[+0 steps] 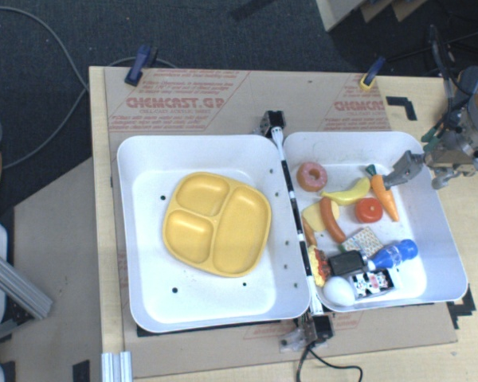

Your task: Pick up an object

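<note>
The claw (405, 168), its grip state impossible to tell, hangs just right of the carrot (385, 198); centre over it before descending.

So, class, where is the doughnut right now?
The doughnut lies in the right bin, near its upper-left corner, just left of the banana and above the sausage.

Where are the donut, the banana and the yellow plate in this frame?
donut (311, 176), camera view, on its pink ring.
banana (349, 191), camera view, middle of its curved body.
yellow plate (217, 223), camera view, on the ridge between its compartments.
</note>
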Motion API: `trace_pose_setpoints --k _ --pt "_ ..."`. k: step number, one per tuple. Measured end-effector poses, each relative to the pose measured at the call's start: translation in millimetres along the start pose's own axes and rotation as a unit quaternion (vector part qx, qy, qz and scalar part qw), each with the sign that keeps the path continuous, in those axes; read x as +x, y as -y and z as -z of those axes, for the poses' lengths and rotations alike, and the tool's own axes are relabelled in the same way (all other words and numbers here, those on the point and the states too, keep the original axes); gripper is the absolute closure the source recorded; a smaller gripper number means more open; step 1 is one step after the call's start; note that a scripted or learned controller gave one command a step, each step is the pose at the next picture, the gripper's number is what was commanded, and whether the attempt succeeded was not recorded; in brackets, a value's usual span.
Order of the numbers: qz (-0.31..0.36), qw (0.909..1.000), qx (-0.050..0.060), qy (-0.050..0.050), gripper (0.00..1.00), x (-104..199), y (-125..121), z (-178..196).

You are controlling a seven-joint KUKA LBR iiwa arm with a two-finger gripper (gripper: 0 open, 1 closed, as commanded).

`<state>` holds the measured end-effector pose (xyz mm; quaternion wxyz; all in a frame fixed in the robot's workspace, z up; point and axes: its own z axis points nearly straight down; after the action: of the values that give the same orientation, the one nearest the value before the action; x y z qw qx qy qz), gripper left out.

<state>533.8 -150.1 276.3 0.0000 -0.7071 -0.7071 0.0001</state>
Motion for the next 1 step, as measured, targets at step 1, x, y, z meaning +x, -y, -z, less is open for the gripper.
trace_pose_setpoints --k 1 --pt "0.0 1.0 0.002 -0.001 0.0 -11.0 -23.7 -183.2"
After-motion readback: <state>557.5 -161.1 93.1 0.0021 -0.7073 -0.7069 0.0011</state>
